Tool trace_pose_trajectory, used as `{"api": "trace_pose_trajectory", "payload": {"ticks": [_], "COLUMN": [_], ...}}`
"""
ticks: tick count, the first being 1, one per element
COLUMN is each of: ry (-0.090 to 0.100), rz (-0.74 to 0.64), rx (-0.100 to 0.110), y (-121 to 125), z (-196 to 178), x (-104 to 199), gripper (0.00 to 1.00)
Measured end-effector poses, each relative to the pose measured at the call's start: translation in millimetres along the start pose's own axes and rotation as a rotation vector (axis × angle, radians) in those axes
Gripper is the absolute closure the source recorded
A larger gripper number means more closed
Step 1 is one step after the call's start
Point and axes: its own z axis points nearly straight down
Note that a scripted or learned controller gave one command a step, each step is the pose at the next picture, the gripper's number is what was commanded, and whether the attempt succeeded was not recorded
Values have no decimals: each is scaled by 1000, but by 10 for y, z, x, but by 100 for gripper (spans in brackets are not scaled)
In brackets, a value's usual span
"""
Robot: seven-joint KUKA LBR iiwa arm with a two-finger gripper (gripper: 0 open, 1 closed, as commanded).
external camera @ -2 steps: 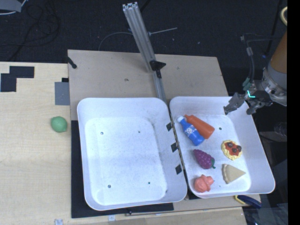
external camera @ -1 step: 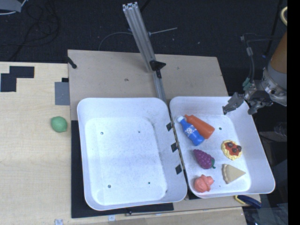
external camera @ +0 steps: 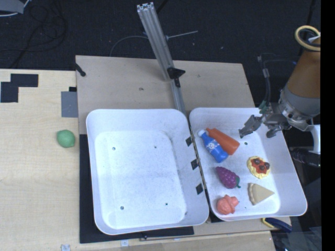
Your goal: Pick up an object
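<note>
Arm: reaches in from the right side of the right bin (external camera: 298, 203), orange band above the wrist, hand (external camera: 260, 126) hanging over that bin's upper right part
Hand: fingers spread apart, pinching nothing
Objects: all in the right bin – blue bottle (external camera: 212, 146) touching the orange carrot (external camera: 224, 138) at upper left, purple grapes (external camera: 227, 177) in the middle, small pizza (external camera: 258, 167) right of the grapes, tan wedge (external camera: 259, 193) and pink piece (external camera: 226, 205) by the near rim
Open room: bare floor of the right bin beneath the hand; left bin (external camera: 94, 140) touches the right bin's left rim
Desk: pale wood, a green ball (external camera: 66, 138) lying well left of the left bin
Room: a metal rail (external camera: 159, 41) slanting behind the bins
</note>
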Motion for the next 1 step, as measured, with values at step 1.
{"api": "trace_pose_trajectory", "payload": {"ticks": [1], "ry": [0], "rz": [0], "rx": [-1], "y": [35], "z": [453], "x": [59], "gripper": [0]}}
